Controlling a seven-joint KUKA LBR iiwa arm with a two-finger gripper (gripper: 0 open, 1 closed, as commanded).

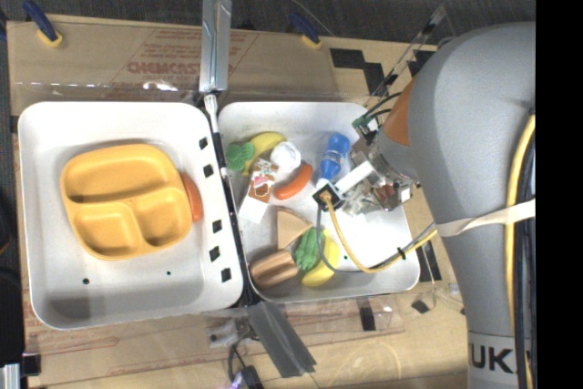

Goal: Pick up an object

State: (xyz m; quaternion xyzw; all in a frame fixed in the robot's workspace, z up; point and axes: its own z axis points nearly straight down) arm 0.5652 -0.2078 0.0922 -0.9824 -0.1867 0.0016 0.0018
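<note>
The right bin [273, 118] holds several small items: a yellow banana [266, 142], a green piece [240, 157], a white cup-like item [285, 155], an orange-red sausage shape [293, 182], a blue bottle [333, 154], a brown cylinder [274, 268] and a green-and-yellow toy [315, 255]. My gripper [369, 193] hangs low over the right side of this bin, right of the blue bottle. The wrist and cabling cover its tips. Nothing shows between them.
The left bin [46, 287] holds a yellow divided tray [125, 199] with an orange item [193, 199] at its right edge. A yellow cable [364, 264] loops over the right bin's lower part. The grey arm [478, 159] fills the right side.
</note>
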